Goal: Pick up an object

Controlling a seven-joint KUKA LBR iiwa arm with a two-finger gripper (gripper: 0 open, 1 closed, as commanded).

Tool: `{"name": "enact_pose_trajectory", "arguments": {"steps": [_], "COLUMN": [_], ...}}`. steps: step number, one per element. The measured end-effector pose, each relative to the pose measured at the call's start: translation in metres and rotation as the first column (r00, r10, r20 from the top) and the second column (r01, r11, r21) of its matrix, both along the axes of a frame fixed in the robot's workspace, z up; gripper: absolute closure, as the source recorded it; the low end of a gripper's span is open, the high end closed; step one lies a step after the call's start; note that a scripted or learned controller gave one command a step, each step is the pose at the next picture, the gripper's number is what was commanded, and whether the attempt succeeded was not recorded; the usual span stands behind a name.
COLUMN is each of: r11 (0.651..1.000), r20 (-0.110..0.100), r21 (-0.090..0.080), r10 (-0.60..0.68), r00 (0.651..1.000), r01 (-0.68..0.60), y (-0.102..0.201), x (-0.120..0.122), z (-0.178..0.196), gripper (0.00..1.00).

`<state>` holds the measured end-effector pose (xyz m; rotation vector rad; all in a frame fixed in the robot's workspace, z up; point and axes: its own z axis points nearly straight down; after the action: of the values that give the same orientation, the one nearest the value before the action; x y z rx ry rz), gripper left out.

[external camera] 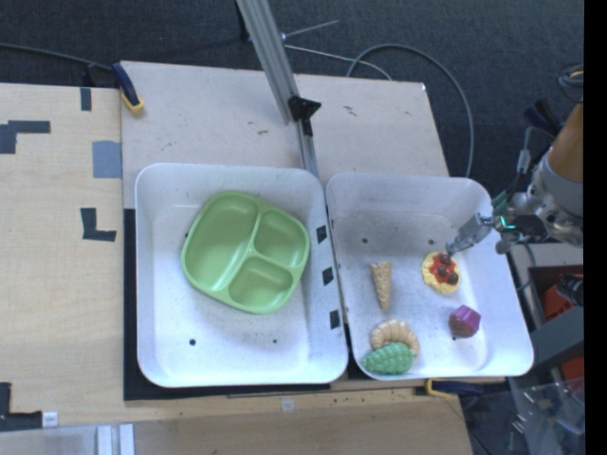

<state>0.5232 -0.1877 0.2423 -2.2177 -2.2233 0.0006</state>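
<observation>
Camera view: our gripper (462,238), finger state we cannot tell, risks nudging the round toy pastry (442,272) against the right bin (408,190) wall

Arm (569,173) cut off at right edge (fingertip gap unreadable)

Green plate (246,251), white bins (152,254), purple toy (464,322), yellow-red tart (441,272)
</observation>
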Motion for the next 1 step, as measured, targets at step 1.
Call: {"name": "enact_pose_trajectory", "arguments": {"steps": [1], "r11": [1.000], "r20": [-0.006], "r21": [0.000], "r10": [-0.002], "r00": [1.000], "r01": [0.002], "y": [-0.0097], "x": [-0.0026], "z": [-0.0531], "gripper": [0.00]}}
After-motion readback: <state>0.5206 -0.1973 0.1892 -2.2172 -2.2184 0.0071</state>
